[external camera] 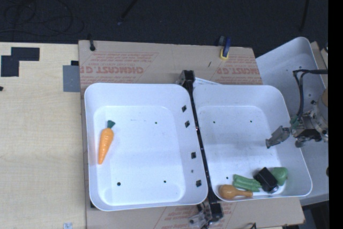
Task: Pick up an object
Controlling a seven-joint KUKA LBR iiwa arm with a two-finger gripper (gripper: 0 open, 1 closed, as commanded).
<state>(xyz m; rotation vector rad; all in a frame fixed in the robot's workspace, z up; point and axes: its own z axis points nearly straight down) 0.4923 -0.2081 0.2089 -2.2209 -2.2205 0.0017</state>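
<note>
**Toy foods split between the two bins**

An orange carrot (pixel 105 144) with a small green top lies alone in the left bin, close to its left wall, its length running near to far with the green end pointing far. In the right bin's near right corner a cluster sits together: a tan pear-shaped piece (pixel 233 192) at the near rim, a green pod-like vegetable (pixel 246 183) just beside it, a black block (pixel 266 179) tilted, and a light green piece (pixel 279 174) touching the block's right side.
</note>
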